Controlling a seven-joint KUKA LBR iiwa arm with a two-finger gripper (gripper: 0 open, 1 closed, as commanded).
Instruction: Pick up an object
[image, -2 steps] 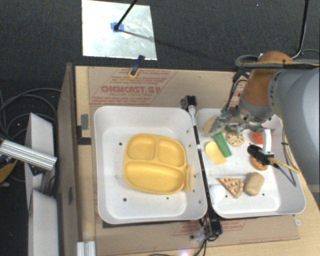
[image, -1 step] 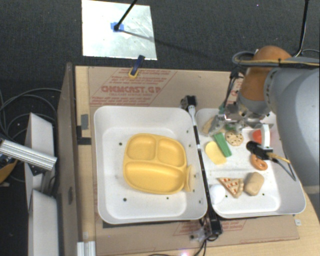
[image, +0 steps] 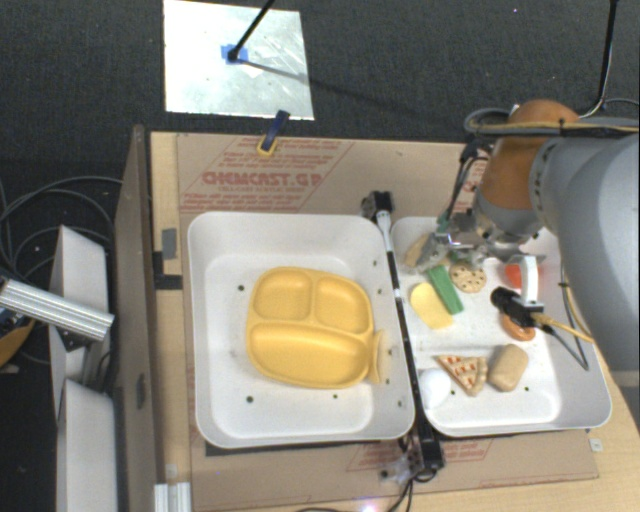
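**Arm low over the right bin's far end**

On my screen the grey arm (image: 590, 230) came in from 3 o'clock. Its orange band (image: 515, 165) sat high, and the wrist was bent down into the 12 o'clock end of the shallow white right bin (image: 590, 400). The gripper (image: 452, 243) hung low there. I could not tell whether it was released or clenched, and I saw nothing held in it.

Just at its 6 o'clock lay a green plastic stick (image: 446, 287), slanted, with a round speckled toy cookie (image: 467, 276) just beside it at 3 o'clock. A pale yellow wedge-shaped block (image: 432, 306) touched the stick's 7 o'clock side. Nearer the 6 o'clock wall sat a toy pizza slice (image: 462, 372), a tan bread-like lump (image: 508, 367) and a small white ball (image: 434, 385).

The shallow white left bin (image: 215, 300) held a yellow three-part plastic plate (image: 310, 328). Both bins rested on a brown printed cardboard sheet (image: 260, 175). At 12 o'clock beyond it, dark carpet (image: 80, 80) carried a shiny silver square (image: 240, 60).
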